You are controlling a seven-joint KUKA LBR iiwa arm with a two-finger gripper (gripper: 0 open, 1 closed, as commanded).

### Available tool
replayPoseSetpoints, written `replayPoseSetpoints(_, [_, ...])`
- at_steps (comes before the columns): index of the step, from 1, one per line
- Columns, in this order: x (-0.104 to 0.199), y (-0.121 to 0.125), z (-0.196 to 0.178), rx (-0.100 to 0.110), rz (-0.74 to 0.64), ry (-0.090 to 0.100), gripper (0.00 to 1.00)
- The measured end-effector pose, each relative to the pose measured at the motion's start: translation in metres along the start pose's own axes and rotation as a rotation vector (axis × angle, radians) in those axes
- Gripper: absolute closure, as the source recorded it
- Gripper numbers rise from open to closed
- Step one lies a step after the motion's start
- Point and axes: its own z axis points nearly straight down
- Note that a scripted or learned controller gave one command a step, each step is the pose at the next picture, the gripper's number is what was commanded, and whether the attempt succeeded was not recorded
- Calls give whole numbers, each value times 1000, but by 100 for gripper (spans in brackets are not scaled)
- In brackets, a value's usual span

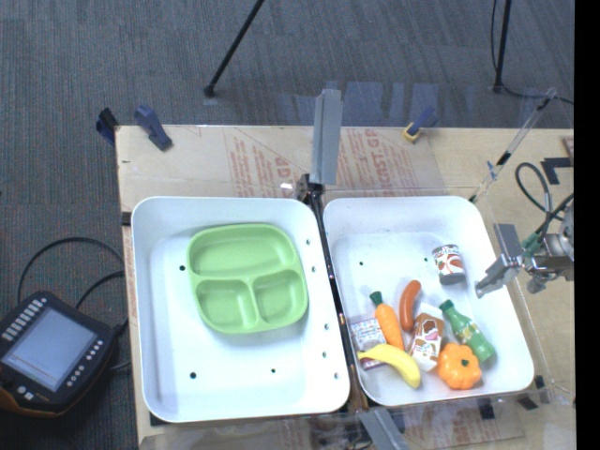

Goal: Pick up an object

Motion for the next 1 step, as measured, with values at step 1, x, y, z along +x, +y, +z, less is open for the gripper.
replayPoseSetpoints(1, [16, 13, 98, -1, -326, 0, 0])
